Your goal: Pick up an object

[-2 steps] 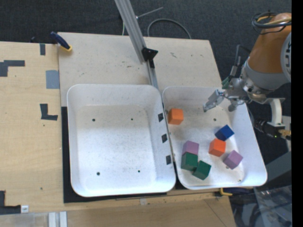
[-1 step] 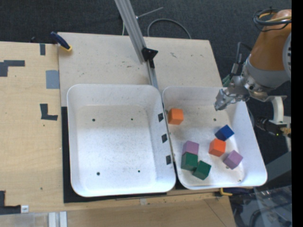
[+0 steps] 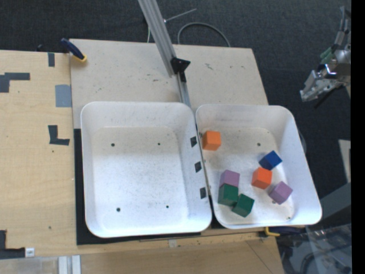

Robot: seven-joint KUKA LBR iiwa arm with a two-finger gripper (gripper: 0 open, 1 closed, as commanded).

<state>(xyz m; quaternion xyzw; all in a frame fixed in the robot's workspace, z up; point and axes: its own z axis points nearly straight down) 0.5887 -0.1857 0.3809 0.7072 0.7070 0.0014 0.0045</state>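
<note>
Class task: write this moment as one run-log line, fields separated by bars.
tool: outside bins, right of bench | right bin: seven cubes | grasp: none seen | pick: not yet done

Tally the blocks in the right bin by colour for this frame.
Orange blocks: 2
Green blocks: 2
Purple blocks: 2
Blue block: 1
Total: 7, all in the right bin
</note>
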